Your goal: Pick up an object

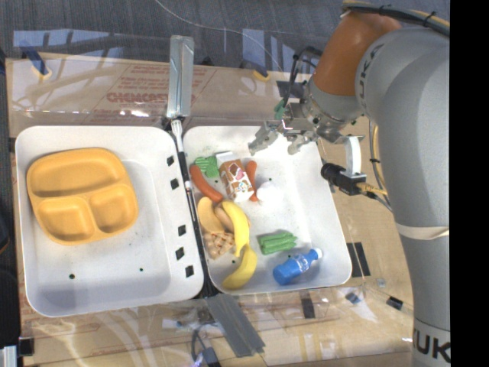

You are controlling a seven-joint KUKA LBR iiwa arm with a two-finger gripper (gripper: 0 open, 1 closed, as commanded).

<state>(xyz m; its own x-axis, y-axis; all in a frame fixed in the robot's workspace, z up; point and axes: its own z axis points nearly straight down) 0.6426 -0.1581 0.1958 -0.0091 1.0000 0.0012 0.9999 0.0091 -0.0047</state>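
Toy foods and a blue bottle [295, 266] clutter the right bin [325, 205].

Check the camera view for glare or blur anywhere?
Camera view: glare streaks on the clear sheeting behind the bins; the tool looks slightly soft; the banana and blue bottle are sharp, with faint shadows.

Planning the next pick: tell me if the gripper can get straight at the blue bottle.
Probably yes. The blue bottle lies apart from the green piece and banana, uncovered. The gripper sits at the bin's far end.
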